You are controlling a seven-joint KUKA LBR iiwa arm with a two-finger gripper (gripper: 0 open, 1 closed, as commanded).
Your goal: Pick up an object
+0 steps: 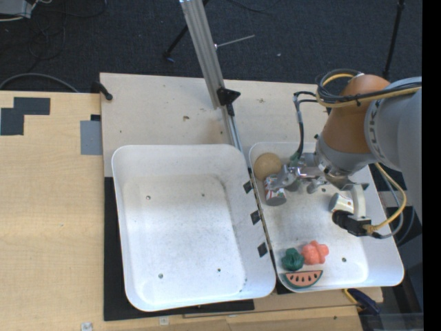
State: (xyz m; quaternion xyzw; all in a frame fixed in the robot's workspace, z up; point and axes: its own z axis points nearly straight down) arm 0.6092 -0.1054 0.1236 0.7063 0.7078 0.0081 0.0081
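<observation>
**Desk:** What do you have, starting from the left?

**Operator:** On the left, I see the left bin [179, 226] on the surface [48, 205]. Across the divider, the right bin [386, 271] holds everything. Nearest its left wall, at the far end, a tan ball [267, 164] lies just beside my end effector [275, 193], which hangs low over the bin floor. I cannot tell whether it is released or clenched; nothing visibly sits in it

**Desk:** And the other pieces?

**Operator:** At the near end, a green toy [292, 258], an orange toy [315, 252] and a watermelon slice [303, 278] lie bunched together, touching

**Desk:** How does the ball handle?

**Operator:** I judge it light, probably firm. Round and smooth, it can roll away, so I'd close across its widest middle, from straight above
</observation>
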